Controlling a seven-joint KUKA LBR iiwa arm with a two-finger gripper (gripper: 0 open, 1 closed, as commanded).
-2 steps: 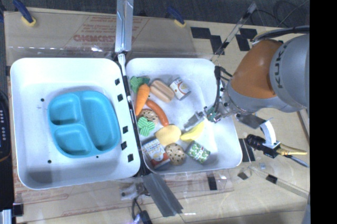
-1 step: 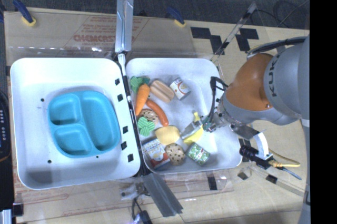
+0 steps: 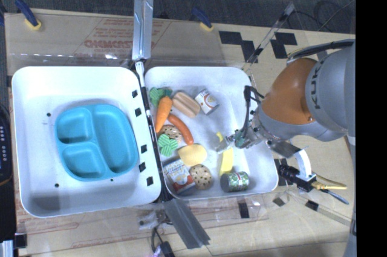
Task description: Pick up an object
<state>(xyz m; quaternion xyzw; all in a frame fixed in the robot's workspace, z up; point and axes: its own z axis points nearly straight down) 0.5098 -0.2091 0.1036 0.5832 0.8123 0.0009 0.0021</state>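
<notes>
My gripper (image 3: 237,139) hangs low inside the right bin (image 3: 230,77), near its right side, under the grey arm with the orange band (image 3: 290,98). Just below it lies a yellow cheese wedge (image 3: 227,160), and a small yellow piece (image 3: 220,137) sits right at its left. A green can (image 3: 235,181) lies on its side at the bin's front. Further left are a carrot (image 3: 163,112), a hot dog (image 3: 185,104), a sausage (image 3: 181,128), a small white can (image 3: 207,101), a pale yellow potato-like piece (image 3: 192,155) and a cookie (image 3: 201,176).
The left bin (image 3: 36,98) holds a blue divided tray (image 3: 97,141). A green leafy toy (image 3: 158,94), a waffle-like piece (image 3: 169,142) and a snack packet (image 3: 177,172) crowd the right bin's left side. A metal post (image 3: 142,26) rises between the bins at the back.
</notes>
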